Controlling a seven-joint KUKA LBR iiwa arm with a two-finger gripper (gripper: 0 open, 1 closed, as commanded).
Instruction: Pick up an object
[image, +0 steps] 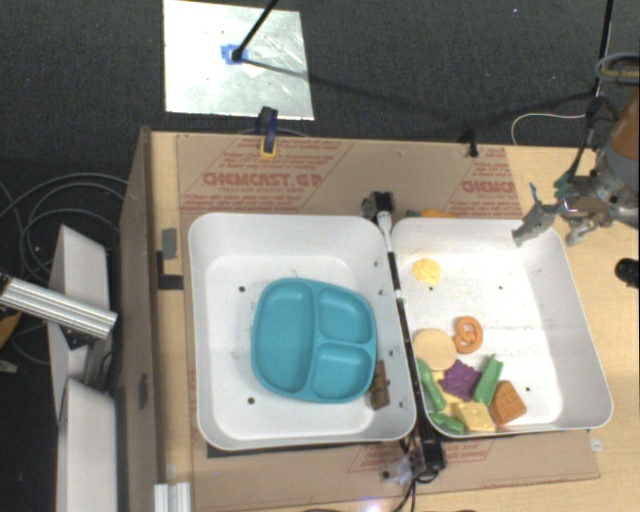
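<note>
Gripper (553, 222) fingers stood spread and held nothing, above the right bin's (570, 330) far right corner. We saw the left bin (220, 300) holding a blue divided plate (312, 340). Toy foods crowded the right bin's near left: cookie (434, 348), purple grapes (460, 379), pretzel (467, 334), yellow piece (427, 270).
</note>
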